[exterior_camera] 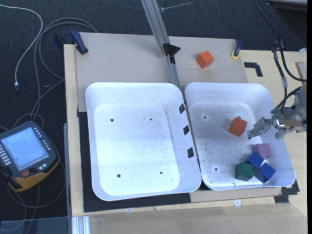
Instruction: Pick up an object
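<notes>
- Two shallow white bins are seen from above, set side by side on a tan bench (122, 57).
- The left bin (97, 101) is marked by a few small dark dots on its floor.
- In the right bin (219, 91), an orange block (237, 126) is placed near the middle, slightly toward the right wall.
- In that bin's near right corner, a cluster is formed by a pale purple block (264, 150), two blue blocks (255, 160) (266, 172) and a green block (244, 171); the blocks are packed close together, some touching.
- The gripper (258, 129) is seen entering over the right bin's right rim, carried on a grey wrist.
- One finger (257, 128) is angled toward the orange block, with its tip just beside the block; contact cannot be judged.
- How far the claw is open cannot be told, and nothing is seen held in it.
- A second orange block (205, 59) is set on the bare bench beyond the far edge of the right bin.
- A metal rail (156, 18) is run from the far edge of the bench down to the gap between the bins.
- A handheld control pendant (27, 152) with a lit screen is laid on the dark floor off the bench's left edge, with cables looped beyond it.
</notes>
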Tool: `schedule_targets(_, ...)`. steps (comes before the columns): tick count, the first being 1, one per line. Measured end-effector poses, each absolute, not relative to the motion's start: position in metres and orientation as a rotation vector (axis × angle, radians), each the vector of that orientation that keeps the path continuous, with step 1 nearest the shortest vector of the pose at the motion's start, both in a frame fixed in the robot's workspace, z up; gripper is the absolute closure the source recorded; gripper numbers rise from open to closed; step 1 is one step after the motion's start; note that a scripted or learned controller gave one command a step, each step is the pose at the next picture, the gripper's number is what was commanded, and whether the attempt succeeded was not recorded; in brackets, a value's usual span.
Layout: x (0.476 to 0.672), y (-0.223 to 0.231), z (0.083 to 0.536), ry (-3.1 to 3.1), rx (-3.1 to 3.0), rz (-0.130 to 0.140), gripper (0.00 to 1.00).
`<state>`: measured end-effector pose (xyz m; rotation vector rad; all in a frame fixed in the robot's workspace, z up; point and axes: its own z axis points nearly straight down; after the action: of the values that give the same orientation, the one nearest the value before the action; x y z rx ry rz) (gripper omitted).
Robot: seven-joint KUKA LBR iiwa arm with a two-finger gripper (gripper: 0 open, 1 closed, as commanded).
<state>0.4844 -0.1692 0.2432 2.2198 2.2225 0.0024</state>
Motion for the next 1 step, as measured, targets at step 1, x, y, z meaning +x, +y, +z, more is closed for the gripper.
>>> schedule_targets(1, 0.4814, -0.1725, 0.2617, 2.220, 2.217, 0.004, 0.00)
